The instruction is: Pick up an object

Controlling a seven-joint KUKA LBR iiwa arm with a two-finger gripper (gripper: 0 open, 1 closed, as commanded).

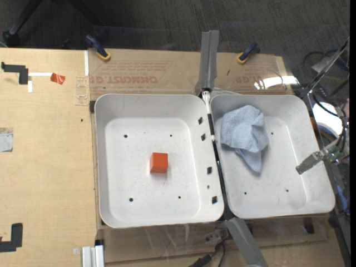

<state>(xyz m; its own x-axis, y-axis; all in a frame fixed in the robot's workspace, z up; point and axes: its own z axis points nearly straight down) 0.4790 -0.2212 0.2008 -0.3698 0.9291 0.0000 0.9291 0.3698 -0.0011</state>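
Claw: mine point(309, 163) hangs at the right edge of the right bin point(289, 202), low over its rim; only a grey tip shows, so I cannot tell whether it is open or closed, and nothing is seen in it.
Camera view, right bin: a crumpled blue-grey cloth point(245, 133) lies in the far-left part, well apart from my claw.
Camera view, left bin: the left bin point(111, 199) holds an orange-red block point(159, 163) near its middle, flat on the floor and clear of the walls.
Surface: both bins sit side by side on brown board point(133, 71), pinned at the far edge by clamps point(98, 47), probably so they cannot slide.
Task's thing: either would do; the cloth is nearer to me.
Stage: I judge the pick not yet begun.
Next: I would swing left over the cloth before descending.
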